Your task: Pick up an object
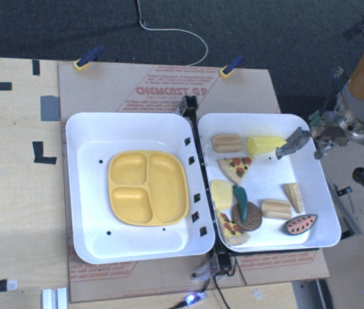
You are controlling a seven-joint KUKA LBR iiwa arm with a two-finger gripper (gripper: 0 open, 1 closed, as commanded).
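From the overhead camera, the pincer (302,143) hangs over the right bin's (327,192) far right edge; whether it is spread I cannot tell. It seems still in approach. The yellow toy lemon (263,145) lies just left of it, so the next move calls for descending there.

Lighting, as I read it from my station: even, diffuse overhead light, moderately bright. White bins (79,172) near clipping, walls losing detail; mild sheen on the yellow divided plate (148,188). Shadows: soft and short, hugging the toy food (259,201) and the inner bin walls. Dark carpet (265,18) at the top reads underexposed. Focus: generally soft, low resolution, fine edges smeared; arm (355,108) at right edge blurrier. Cardboard (169,92) print legible but fuzzy.
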